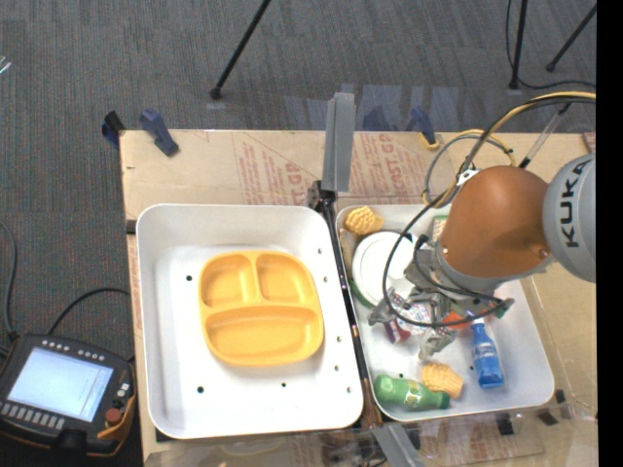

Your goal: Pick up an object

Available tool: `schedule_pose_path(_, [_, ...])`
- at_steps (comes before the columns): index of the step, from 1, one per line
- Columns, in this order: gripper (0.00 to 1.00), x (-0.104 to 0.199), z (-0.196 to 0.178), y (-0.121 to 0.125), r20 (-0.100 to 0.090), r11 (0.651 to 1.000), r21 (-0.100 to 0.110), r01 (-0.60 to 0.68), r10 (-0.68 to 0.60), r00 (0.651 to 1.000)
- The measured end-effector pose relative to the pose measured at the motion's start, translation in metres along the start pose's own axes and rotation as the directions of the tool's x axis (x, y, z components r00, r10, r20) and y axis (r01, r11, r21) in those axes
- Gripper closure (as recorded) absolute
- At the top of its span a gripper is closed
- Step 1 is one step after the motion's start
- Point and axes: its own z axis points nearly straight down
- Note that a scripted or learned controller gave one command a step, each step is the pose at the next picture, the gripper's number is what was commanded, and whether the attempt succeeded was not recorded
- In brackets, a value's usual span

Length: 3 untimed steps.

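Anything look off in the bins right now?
Nothing spilled or broken. The right bin is cluttered: green bottle and blue bottle lie on their sides, with corn pieces and a white plate crowded under the hand. The yellow tray sits flat in the left bin.

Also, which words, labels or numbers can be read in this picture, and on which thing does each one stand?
"KUKA": on the grey robot arm, reading downward along its side.
Red printed letters on the brown cardboard sheet behind the bins: upside down, too blurred to read with certainty.
Label on the green plastic bottle: too small.
Label on the blue plastic bottle: too small.
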Motion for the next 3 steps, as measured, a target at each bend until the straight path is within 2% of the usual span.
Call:
schedule_pose_path(1, [0.0, 0.084, 0.0, -0.014, -0.001, 1.0, 0.002, -0.006, 0.006, 1.0])
schedule_pose_path(2, [0.0, 0.12, 0.001, -0.035, 0.006, 0.986, -0.007, 0.169, -0.169, 0.986])
schedule_pose_path(3, [0.0, 0.044, -0.001, -0.132, 0.002, 0.991, 0.004, 0.132, -0.132, 0.991])
